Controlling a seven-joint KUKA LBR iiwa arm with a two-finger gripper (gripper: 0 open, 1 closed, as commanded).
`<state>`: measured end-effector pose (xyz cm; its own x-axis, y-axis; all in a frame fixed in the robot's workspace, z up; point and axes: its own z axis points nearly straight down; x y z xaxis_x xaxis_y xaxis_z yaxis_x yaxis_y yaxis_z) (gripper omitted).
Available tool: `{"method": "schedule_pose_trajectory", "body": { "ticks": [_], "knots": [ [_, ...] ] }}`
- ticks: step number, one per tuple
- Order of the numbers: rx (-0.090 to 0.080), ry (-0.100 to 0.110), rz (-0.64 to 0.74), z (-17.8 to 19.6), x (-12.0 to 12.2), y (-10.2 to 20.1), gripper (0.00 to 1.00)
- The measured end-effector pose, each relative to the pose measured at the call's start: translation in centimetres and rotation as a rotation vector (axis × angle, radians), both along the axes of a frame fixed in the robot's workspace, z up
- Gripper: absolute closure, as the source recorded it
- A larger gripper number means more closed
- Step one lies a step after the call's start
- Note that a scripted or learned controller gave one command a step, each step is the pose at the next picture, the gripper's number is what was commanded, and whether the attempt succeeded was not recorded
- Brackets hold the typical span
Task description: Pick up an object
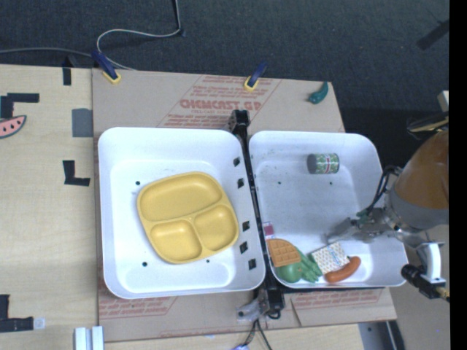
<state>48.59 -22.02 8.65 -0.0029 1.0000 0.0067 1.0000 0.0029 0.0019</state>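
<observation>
Showing left bin (117,217) holding yellow tray (187,216); right bin (365,152): can (322,163), toy food (312,261) lower edge; fingers (343,230) state indiscernible.

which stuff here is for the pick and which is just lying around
For the pick:
tool, low in the right bin
can
waffle
green toy
card
sausage

Lying about:
yellow tray in the left bin
clamps
teal bit
cable
</observation>
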Motion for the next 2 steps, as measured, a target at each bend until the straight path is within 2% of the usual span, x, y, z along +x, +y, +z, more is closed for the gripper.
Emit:
{"method": "schedule_pose_trajectory", "body": {
  "ticks": [1,2],
  "knots": [
    [-0.01,-0.004,-0.002,0.0,-0.05,2.78,0.0],
    [-0.011,-0.005,-0.003,0.97,-0.02,2.75,1.0]
  ]
}}
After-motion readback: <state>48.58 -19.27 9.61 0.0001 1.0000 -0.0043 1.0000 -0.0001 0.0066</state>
